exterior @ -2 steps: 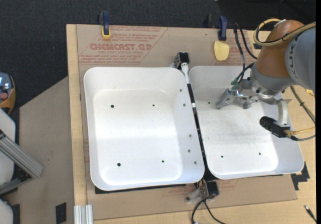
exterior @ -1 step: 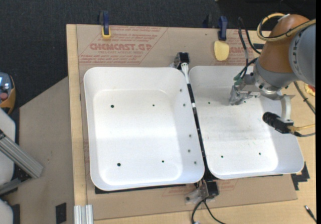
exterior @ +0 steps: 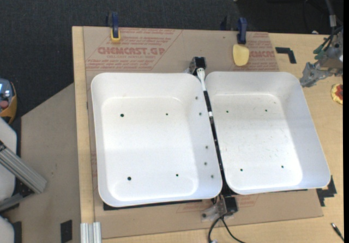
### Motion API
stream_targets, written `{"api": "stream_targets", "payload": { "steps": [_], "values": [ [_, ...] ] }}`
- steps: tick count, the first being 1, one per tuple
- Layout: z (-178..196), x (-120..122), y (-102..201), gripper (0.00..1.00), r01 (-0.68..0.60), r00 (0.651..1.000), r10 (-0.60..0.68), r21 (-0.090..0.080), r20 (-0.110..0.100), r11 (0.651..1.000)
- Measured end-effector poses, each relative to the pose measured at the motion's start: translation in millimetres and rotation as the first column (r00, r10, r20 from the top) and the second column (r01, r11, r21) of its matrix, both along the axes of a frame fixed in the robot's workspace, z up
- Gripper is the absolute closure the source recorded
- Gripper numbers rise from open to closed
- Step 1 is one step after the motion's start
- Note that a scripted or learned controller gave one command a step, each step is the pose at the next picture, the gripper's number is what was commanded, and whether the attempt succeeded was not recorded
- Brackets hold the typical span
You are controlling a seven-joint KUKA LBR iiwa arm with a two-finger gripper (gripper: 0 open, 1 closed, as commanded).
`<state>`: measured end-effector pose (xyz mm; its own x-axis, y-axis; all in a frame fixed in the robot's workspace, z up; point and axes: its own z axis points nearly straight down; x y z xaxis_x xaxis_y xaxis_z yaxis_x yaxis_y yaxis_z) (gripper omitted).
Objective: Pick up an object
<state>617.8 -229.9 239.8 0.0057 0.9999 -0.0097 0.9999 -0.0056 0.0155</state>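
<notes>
Two white bins (exterior: pixel 150 138), two blue clamps (exterior: pixel 114 25) and one yellow object (exterior: pixel 240 54) are on the bench (exterior: pixel 163 46).

Below me lay two shallow white bins side by side on a brown board: the left bin (exterior: pixel 147 138) and the right bin (exterior: pixel 264 130), their inner rims touching along a dark strip (exterior: pixel 211 127). My gripper (exterior: pixel 315 72) hung at the far right, just beyond the right bin's upper corner, over the bench. A yellow object (exterior: pixel 240 54) sat on the board above the right bin, below a blue clamp (exterior: pixel 241 28). Another blue clamp (exterior: pixel 114 24) gripped the board's top edge above the left bin.
</notes>
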Motion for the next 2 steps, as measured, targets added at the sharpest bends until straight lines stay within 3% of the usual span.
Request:
{"api": "stream_targets", "payload": {
  "steps": [1,2],
  "values": [
    [-12.2,-36.3,6.1,1.0,-0.005,1.0,0.005,0.01,-0.018,1.0],
    [-37.7,-55.7,86.7,1.0,-0.009,1.0,0.009,0.013,-0.02,1.0]
  ]
}}
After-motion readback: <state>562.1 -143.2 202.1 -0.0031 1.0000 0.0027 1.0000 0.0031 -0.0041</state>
